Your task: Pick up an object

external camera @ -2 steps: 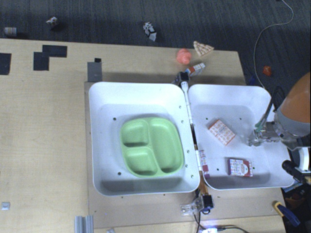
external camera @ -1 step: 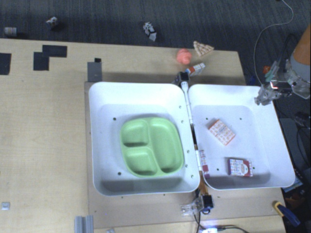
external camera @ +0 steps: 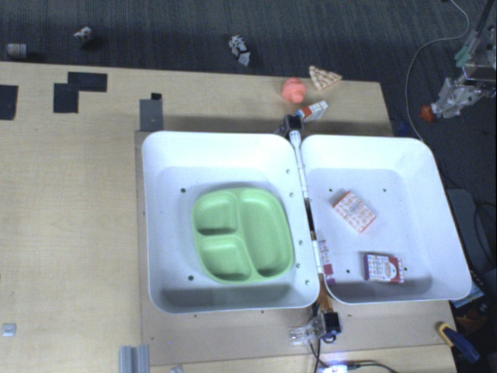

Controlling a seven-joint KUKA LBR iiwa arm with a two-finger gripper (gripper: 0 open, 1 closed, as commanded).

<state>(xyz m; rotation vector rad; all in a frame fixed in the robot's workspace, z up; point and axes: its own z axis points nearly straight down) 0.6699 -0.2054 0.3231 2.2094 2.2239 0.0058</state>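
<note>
pick isn't happening yet: two packets (external camera: pixel 354 210) (external camera: pixel 382 268) are lying in the right bin (external camera: pixel 419 162), green tray (external camera: pixel 242 234) is sitting left, can't tell the gripper's state.

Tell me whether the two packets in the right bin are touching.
Apart. The camera view shows bare white bin floor between the upper packet and the lower packet.

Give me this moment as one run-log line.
left white bin: green three-compartment plastic plate | right white bin: orange-white patterned packet, red-white flat packet, apart | nothing lifted
</note>
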